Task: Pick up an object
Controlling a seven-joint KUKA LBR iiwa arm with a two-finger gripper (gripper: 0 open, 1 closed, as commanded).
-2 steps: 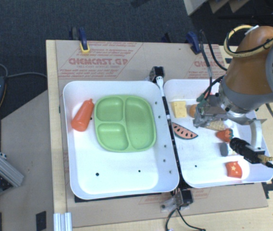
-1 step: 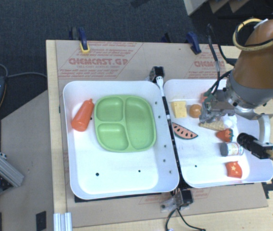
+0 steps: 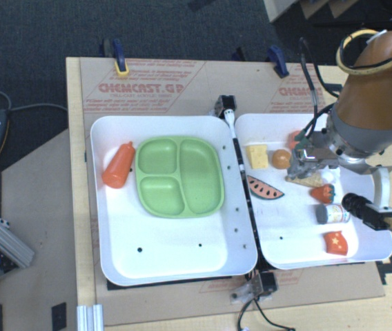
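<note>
The table point(image 3: 182, 81) carried two white bins side by side. The left bin point(image 3: 161, 254) held a green divided plate point(image 3: 180, 176) with an orange carrot-shaped toy point(image 3: 119, 165) just beside it on its left. The right bin point(image 3: 289, 243) held the smaller items: a watermelon slice point(image 3: 265, 188) near the divider, a yellow cheese block point(image 3: 257, 156), a brown round item point(image 3: 281, 158), a small grey-capped jar point(image 3: 330, 214) and a red strawberry-like piece point(image 3: 336, 242). My gripper point(image 3: 309, 165) stood over the far part of the right bin, above a tan wedge point(image 3: 308, 179) and next to a red tomato-like piece point(image 3: 324, 193). Whether my fingers were spread or pressed together, I could not tell.
</note>
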